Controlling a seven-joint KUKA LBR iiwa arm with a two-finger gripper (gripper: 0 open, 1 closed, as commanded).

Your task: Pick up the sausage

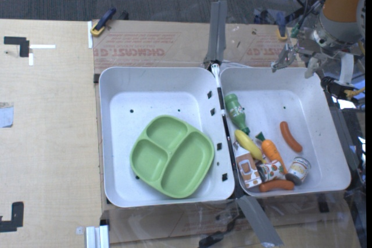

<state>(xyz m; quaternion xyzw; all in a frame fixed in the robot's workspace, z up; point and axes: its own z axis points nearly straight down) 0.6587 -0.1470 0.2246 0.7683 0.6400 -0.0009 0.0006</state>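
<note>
A smooth, curved reddish sausage [290, 136] lies in the right white bin [317, 103]; the metal gripper [297, 63] above its rim has fingers apart, holding nothing.

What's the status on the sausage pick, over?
Tool open, above right bin's far rim, holding nothing. Sausage lying loose on bin floor, untouched. Nothing on top of it; can nearby.

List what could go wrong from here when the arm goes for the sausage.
1. The gripper hangs above the right white bin's far corner, well off the reddish-orange sausage; a poorly aimed descent could meet bare bin floor.
2. A similar reddish sausage-like piece lies by the near wall, so the wrong item may get picked.
3. The small tin can sits just below the sausage and could be knocked.
</note>
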